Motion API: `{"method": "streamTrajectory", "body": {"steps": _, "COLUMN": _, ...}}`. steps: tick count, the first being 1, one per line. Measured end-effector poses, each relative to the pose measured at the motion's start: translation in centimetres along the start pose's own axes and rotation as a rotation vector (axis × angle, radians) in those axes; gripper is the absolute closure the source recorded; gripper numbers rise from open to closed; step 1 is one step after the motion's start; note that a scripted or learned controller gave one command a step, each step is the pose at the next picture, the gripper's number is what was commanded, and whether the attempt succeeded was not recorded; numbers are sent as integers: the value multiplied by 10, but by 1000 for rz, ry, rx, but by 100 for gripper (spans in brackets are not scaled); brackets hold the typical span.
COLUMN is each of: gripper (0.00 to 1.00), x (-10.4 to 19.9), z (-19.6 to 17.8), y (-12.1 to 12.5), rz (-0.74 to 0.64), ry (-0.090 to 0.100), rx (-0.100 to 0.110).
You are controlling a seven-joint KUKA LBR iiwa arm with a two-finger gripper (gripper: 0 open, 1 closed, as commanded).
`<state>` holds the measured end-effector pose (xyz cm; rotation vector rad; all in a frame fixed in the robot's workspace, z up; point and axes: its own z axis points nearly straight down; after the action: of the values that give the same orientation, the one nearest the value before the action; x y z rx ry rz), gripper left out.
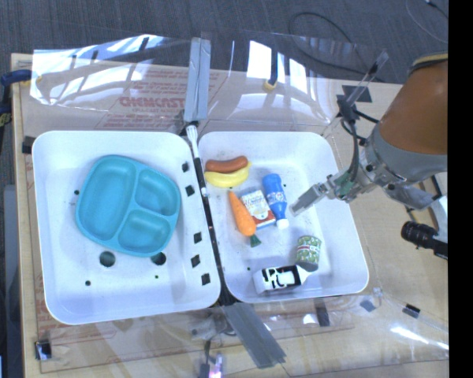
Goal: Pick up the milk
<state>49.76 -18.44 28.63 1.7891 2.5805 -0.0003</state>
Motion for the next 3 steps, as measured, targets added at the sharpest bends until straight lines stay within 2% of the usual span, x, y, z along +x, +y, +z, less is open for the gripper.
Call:
{"method": "streamTrajectory", "body": {"steps": 1, "gripper": 0, "x": 0, "z": 0, "y": 0, "rz": 0, "ry": 0, "rx": 0}}
{"method": "streamTrajectory", "body": {"steps": 2, "gripper": 0, "x": 6, "z": 125, "y": -21, "rz": 255, "ry": 4, "rx": 6}}
{"method": "streamTrajectory", "body": {"steps": 3, "gripper": 0, "x": 27, "z": 195, "y": -13, "rz": 52, "ry": 4, "rx": 3}}
